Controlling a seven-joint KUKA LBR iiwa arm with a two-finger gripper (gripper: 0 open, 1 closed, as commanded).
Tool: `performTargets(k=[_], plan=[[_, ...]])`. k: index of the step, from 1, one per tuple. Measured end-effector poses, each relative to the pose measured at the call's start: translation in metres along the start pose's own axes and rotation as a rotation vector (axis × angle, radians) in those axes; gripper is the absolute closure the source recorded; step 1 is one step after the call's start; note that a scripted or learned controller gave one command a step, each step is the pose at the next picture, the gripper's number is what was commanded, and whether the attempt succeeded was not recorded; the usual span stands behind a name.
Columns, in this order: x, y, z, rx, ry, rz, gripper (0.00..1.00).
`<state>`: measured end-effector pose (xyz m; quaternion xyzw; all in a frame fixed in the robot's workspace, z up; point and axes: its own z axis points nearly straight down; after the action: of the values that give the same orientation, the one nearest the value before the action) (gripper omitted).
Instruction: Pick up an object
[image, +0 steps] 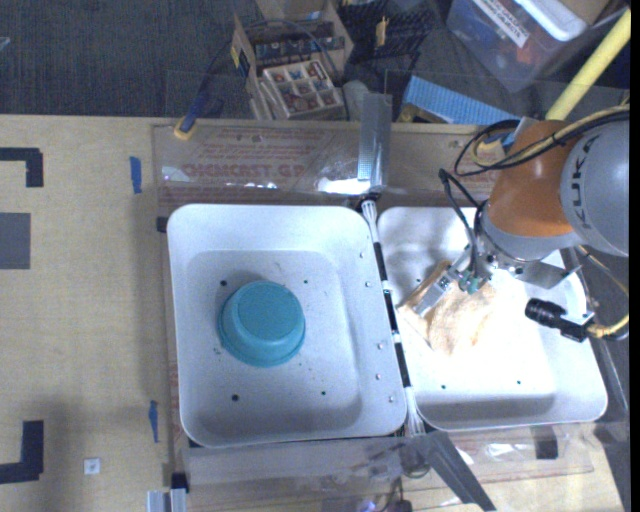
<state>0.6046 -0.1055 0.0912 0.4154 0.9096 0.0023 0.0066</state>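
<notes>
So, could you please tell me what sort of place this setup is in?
Probably a robotics lab test bench: a KUKA arm reaches over two white bins on a wooden bench, one holding a teal bowl, with cluttered boxes behind.

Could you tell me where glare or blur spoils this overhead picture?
Camera view: the right bin is overexposed, its floor washed out around the pale tan object; the left bin is evenly lit, and the teal bowl looks crisp; the gripper is slightly blurred.
</notes>
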Motion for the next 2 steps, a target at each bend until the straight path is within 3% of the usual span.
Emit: performTargets(k=[1,2], plan=[[-0.015,-0.003,0.0,-0.003,-0.002,-0.329,0.0],[-0.017,-0.003,-0.012,-0.008,-0.006,-0.324,1.0]])
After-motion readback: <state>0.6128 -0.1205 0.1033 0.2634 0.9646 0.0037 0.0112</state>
